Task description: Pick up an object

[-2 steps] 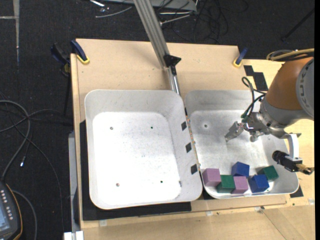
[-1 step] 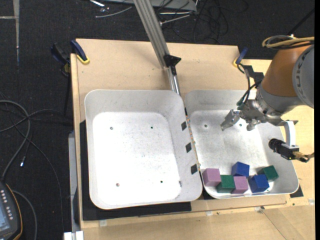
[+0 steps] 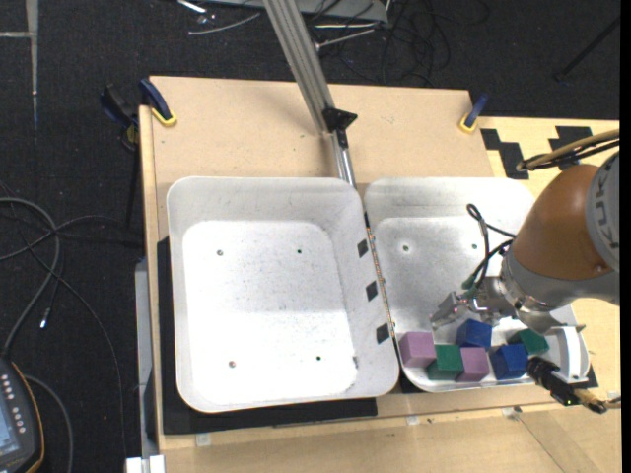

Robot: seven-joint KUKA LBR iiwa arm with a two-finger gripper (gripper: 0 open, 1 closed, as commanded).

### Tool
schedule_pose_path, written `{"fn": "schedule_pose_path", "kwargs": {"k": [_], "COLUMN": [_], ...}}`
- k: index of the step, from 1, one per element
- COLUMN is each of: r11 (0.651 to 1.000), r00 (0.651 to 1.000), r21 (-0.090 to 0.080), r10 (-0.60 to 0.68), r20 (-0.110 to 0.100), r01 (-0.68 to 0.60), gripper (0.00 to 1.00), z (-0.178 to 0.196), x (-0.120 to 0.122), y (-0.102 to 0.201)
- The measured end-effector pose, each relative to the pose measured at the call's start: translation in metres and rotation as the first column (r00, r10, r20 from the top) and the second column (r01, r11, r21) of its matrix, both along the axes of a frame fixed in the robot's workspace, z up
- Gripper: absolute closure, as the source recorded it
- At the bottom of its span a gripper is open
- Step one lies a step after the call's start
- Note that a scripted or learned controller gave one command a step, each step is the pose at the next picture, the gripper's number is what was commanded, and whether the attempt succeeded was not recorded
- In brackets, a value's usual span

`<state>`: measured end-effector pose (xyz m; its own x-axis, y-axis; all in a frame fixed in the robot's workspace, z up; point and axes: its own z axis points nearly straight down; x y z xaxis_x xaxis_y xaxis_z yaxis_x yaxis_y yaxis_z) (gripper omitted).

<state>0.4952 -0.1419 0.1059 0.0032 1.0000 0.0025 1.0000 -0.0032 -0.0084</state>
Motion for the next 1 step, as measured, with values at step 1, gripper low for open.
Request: {"fn": "schedule_pose_path", "kwargs": {"k": [1], "r11": [1.000], "r00": [1.000], "r21": [-0.009], "r10": [0.004], "r20": [0.020], "r01": [-0.004], "gripper": [0.00], "z": [0.0851], "x": [0.0440], "y": [-0.0491]}}
